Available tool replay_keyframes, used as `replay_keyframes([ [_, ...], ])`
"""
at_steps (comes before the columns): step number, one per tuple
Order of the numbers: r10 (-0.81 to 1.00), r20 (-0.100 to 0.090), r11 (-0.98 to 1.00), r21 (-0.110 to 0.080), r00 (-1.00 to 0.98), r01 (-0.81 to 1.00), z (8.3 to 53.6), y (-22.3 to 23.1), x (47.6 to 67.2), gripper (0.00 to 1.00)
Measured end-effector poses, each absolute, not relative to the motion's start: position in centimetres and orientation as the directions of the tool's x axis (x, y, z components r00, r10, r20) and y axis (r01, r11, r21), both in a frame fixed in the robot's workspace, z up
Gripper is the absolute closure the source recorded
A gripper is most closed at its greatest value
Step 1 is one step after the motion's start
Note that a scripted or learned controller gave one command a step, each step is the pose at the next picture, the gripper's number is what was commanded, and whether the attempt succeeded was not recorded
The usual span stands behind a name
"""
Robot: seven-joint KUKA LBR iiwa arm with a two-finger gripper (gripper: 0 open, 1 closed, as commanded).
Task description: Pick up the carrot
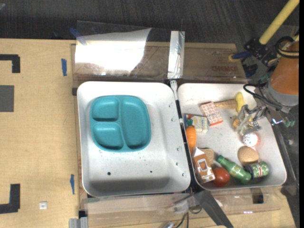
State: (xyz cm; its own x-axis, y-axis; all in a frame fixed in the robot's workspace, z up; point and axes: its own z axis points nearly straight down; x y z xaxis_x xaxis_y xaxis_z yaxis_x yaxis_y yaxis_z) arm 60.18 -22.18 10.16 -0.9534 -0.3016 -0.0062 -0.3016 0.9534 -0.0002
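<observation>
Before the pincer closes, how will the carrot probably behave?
The carrot looks like smooth, rigid plastic, so probably stiff, light and somewhat slippery. Its rounded, tapered body may roll. It lies against the right bin's left wall, which may hinder a grip.

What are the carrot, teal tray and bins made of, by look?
Carrot: likely moulded plastic toy, smooth even orange with slight sheen. Teal tray: probably matte plastic, uniform colour, rounded compartments. Bins: white, rounded edges, likely plastic or coated metal; unclear.

1. Your arm (285, 82) is grey, with a rounded orange band above the wrist.
2. Black cables loop around its wrist.
3. Your gripper (245, 119) is bare metal: thin silvery fingers (241, 122) on a small, cluttered metal head.
</observation>
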Motion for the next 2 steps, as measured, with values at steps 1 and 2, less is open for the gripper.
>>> replay_keyframes([
  [1,-0.068,-0.006,0.998,0.001,-0.998,-0.068,12.7,-16.7,60.7,1.0],
  [2,-0.107,-0.005,0.994,-0.002,-0.994,-0.107,11.1,-22.5,59.4,1.0],
])
